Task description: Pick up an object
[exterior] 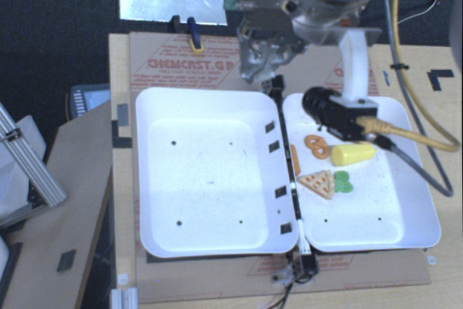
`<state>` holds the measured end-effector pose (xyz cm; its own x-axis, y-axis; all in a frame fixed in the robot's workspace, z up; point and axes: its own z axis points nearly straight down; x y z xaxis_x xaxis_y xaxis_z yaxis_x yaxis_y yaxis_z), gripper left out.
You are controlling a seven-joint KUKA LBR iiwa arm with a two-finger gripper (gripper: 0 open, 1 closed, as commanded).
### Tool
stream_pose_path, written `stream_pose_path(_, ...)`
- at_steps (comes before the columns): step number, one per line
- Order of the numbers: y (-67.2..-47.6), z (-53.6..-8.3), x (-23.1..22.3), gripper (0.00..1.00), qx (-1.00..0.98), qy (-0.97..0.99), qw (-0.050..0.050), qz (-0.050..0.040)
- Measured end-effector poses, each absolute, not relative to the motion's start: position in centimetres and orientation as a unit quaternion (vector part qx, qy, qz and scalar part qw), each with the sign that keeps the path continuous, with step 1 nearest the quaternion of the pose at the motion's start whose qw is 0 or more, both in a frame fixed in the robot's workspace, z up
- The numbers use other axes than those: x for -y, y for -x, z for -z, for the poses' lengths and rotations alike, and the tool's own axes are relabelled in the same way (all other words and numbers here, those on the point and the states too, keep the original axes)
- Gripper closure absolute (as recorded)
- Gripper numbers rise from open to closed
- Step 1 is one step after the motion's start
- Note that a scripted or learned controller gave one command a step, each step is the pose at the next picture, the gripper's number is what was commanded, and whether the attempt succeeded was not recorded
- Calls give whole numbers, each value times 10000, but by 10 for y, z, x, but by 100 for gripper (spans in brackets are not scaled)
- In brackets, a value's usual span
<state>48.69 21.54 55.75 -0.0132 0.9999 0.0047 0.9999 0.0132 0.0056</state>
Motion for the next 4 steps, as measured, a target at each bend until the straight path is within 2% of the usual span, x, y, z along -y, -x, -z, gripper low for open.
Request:
stream_pose_path(1,-487,-557,-215,0,-7123,-7019,0,-31)
stream_pose_path(2,-487,-568,-216,100,-7135,-7006,3,-45)
stream_pose_path(3,-487,-568,-216,0,-7142,-7000,1,-41)
stream_pose_path(4,-487,-568,-216,0,-7142,-7000,1,-41)
